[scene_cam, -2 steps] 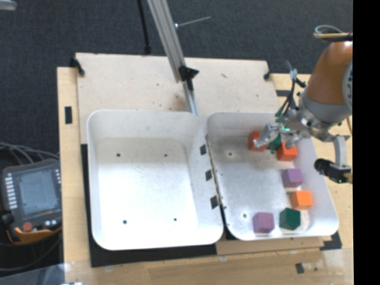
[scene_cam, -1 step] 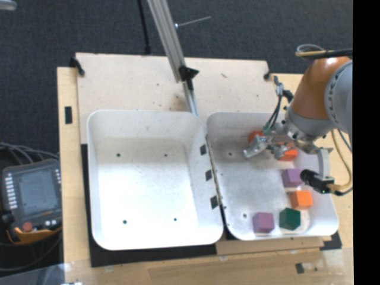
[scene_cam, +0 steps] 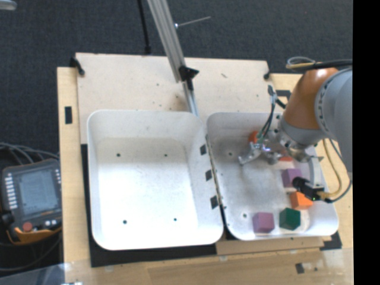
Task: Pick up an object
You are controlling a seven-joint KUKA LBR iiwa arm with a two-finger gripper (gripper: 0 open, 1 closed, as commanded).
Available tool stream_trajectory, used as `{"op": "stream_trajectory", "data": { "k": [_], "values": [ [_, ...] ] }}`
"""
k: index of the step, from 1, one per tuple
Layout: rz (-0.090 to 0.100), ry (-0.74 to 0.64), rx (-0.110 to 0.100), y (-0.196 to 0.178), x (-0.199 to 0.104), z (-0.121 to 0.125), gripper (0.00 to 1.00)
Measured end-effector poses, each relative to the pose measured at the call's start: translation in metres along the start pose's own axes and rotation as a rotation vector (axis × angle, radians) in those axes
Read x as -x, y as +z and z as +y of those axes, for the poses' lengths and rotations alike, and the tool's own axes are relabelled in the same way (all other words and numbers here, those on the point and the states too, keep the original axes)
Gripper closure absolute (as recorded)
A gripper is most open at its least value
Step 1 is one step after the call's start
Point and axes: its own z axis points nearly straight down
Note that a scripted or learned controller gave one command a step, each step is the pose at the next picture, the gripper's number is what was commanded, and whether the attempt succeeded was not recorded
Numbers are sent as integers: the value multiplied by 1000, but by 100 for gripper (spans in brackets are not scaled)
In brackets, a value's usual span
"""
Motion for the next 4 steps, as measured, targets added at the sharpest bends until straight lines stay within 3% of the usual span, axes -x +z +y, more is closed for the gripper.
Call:
{"op": "stream_trajectory", "data": {
  "k": [1, 3, 4],
  "values": [
    [0, 4, 5, -13, 1, 1, 100],
    [1, -5, 7, -129, -4, 10, 100],
    [0, -6, 0, -123, -2, 10, 100]
  ]
}}
